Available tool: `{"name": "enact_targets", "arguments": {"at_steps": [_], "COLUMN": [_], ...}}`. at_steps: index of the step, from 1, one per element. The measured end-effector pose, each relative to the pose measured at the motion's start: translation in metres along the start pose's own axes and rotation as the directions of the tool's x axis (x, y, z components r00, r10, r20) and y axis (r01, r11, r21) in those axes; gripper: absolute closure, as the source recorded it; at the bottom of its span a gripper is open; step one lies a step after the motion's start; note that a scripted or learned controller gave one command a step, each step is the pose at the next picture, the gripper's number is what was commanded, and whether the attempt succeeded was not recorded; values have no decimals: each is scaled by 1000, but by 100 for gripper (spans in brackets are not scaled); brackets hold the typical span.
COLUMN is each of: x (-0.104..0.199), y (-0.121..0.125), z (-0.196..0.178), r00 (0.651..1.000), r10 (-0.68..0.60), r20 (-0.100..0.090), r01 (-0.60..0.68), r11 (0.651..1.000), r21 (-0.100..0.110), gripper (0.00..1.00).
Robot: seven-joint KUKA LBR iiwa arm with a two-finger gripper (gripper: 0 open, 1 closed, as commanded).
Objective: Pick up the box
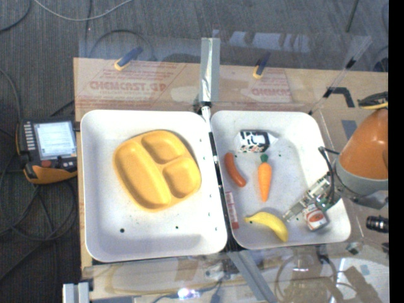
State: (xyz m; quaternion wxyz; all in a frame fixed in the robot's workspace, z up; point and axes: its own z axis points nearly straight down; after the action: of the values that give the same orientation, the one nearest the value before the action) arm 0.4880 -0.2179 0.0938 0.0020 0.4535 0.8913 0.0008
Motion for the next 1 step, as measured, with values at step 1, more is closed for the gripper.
{"name": "enact_targets", "arguments": {"at_steps": [1], "x": [-2], "y": [-1], "z": [3], "r00": [999], "r10": [33], "r20": [1], "r01": [-33], "r11": [999], "r21": [-6], "gripper": [0]}}
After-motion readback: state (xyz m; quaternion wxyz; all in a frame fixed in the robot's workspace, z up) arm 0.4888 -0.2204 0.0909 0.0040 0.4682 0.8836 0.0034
